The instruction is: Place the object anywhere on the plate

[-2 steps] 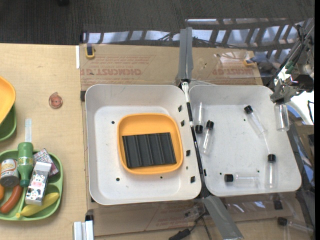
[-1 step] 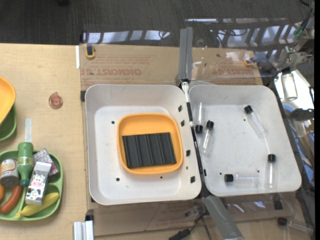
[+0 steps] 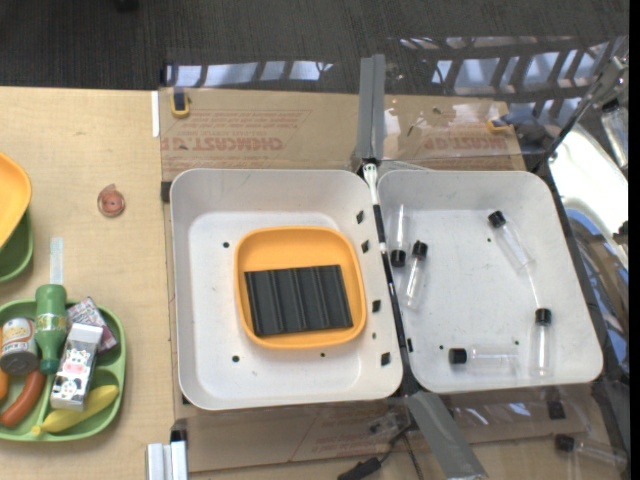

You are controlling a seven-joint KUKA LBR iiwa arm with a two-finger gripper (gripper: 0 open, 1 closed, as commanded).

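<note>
Right of the orange rounded-square plastic plate point(image 3: 300, 243), we see clear black-capped plastic tubes point(image 3: 480, 356) scattered in the shallow white bin point(image 3: 465, 278). The dark grey ridged rectangular block point(image 3: 300, 300) lies flat on that plate. We cannot tell the claw's state.

Yellow plate point(image 3: 300, 251) — clear tubes point(image 3: 510, 245) apart

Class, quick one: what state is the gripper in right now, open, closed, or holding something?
Gripper: its state cannot be told from the camera view. The dark ridged object already lies on the yellow plate in the left bin.
</note>
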